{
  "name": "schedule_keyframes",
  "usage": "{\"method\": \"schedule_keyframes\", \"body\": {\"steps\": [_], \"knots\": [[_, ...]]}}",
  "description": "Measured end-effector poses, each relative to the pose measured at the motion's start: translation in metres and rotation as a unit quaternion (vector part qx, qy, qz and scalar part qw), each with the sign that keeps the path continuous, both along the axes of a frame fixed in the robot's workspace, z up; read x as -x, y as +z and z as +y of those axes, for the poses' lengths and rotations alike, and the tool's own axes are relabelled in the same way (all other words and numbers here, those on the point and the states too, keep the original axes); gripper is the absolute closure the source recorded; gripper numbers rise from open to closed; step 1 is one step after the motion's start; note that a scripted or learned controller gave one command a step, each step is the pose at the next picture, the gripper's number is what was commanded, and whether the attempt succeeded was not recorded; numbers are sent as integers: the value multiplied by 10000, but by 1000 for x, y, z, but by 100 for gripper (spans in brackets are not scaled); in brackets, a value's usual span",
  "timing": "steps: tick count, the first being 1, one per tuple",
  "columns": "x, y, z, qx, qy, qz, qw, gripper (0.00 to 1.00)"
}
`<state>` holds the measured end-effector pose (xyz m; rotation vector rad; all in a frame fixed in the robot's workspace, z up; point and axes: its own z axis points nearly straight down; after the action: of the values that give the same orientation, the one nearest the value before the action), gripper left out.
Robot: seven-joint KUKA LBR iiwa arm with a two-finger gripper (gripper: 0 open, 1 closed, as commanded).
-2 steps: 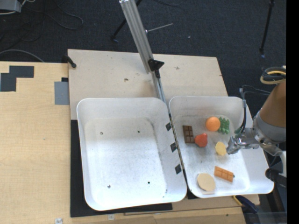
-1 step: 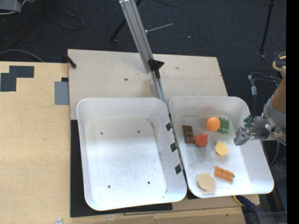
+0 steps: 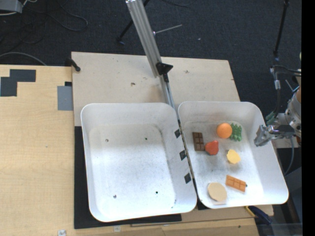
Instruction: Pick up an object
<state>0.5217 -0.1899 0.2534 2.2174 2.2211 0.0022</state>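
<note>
The right bin [image 3: 268, 156] holds several small toy foods. An orange ball [image 3: 224, 130] lies beside a green piece [image 3: 237, 132]. A brown chocolate bar [image 3: 198, 141] sits left of a red piece [image 3: 212, 148]. Lower down are a yellow piece [image 3: 233, 156], an orange waffle-like block [image 3: 236, 183] and a tan round cookie [image 3: 217, 191]. My gripper [image 3: 261, 135] hovers at the bin's right rim, to the right of the green piece, with nothing visible between its fingers.
The left bin [image 3: 98, 132] lies beside the right one, with a row of black clips [image 3: 181, 154] along the shared wall. A slanted aluminium post [image 3: 147, 38] rises behind the bins. Cables and arm hardware [image 3: 288, 102] crowd the right edge.
</note>
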Motion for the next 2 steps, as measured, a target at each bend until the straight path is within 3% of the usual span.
{"method": "schedule_keyframes", "body": {"steps": [2], "knots": [[-14,-13,104,-21,12,35,10000,100]]}}
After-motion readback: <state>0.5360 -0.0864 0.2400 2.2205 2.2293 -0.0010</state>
